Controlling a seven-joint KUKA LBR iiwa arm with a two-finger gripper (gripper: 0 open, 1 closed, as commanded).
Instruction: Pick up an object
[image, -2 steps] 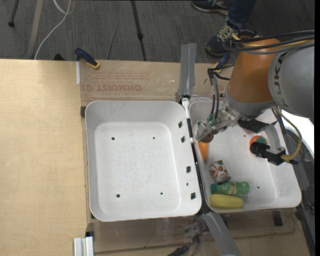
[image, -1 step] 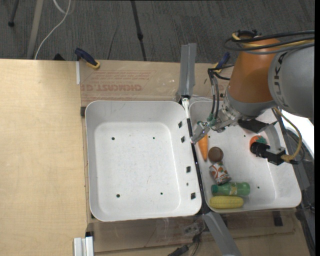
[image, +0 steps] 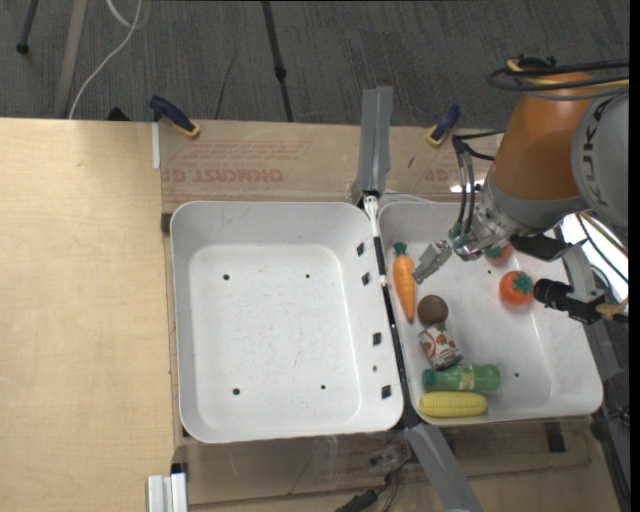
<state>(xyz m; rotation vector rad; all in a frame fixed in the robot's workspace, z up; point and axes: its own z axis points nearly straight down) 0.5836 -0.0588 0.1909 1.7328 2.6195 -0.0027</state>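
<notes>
Corn (image: 453, 404) below labelled red can (image: 439, 348)

The grey arm with its orange band (image: 560, 130) runs off the frame's right edge and hides the right white bin's (image: 560, 395) upper-right corner.

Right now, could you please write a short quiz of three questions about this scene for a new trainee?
1. True or false: the orange plastic carrot lies in the left white bin.
2. Which item lies nearest the front rim of the right white bin? A) red toy tomato B) yellow toy corn cob C) brown round ball
3. Fill in: the green plastic bottle lies just behind the ____.

Key: 1 false; 2 B; 3 corn cob.
</notes>
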